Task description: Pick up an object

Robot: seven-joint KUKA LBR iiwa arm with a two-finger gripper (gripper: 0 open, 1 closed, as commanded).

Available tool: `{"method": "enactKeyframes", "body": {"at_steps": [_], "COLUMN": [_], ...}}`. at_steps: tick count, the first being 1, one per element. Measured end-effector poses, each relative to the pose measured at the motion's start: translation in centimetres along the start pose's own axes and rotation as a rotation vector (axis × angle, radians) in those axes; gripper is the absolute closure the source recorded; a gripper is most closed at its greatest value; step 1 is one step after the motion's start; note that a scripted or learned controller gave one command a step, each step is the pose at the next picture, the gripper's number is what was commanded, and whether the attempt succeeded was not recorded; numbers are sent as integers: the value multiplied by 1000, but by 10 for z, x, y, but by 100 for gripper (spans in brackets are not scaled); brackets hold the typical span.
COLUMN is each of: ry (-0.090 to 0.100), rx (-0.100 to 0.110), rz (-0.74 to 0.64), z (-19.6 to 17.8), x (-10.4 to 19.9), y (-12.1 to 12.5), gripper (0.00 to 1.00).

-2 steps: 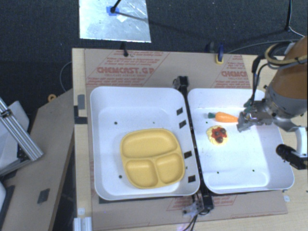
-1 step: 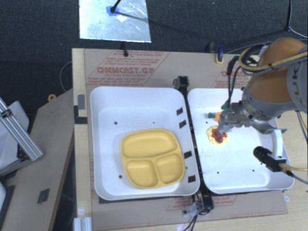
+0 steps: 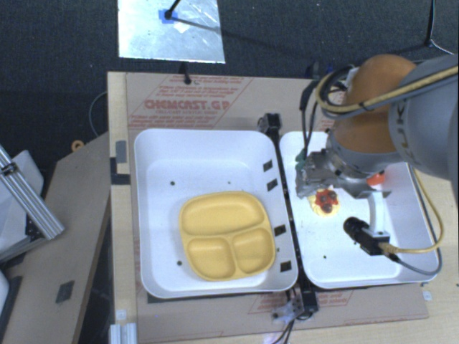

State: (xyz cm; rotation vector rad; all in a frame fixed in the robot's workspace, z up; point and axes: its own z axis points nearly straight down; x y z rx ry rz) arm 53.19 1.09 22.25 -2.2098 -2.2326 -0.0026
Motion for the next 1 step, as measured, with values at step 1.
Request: {"method": "enactKeyframes", "body": {"at_steps": [1], "ry": [1], "rx": [1], "rz": [0], "z": [9], "x": [53], "y": [-2], "gripper": [100]}}
